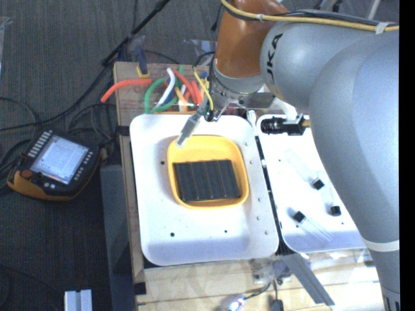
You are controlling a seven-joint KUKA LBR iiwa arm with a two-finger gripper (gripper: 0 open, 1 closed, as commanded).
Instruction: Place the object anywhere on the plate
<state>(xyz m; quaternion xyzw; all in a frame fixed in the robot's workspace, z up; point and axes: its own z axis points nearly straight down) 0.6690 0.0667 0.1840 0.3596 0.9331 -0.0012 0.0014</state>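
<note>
I see the tool (pixel 183 137) over the yellow plate (pixel 241 167)'s far rim; I cannot tell its state. The dark slatted object (pixel 206 180) looks stiff, light; grip its edges.

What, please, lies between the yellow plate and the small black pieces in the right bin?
In the camera view, the left bin's white rim and the dark seam between the bins separate the plate from the black pieces in the right bin.

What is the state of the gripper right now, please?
Gripper: it hangs over the back left rim of the yellow plate in the left bin; open or shut cannot be told.
</note>
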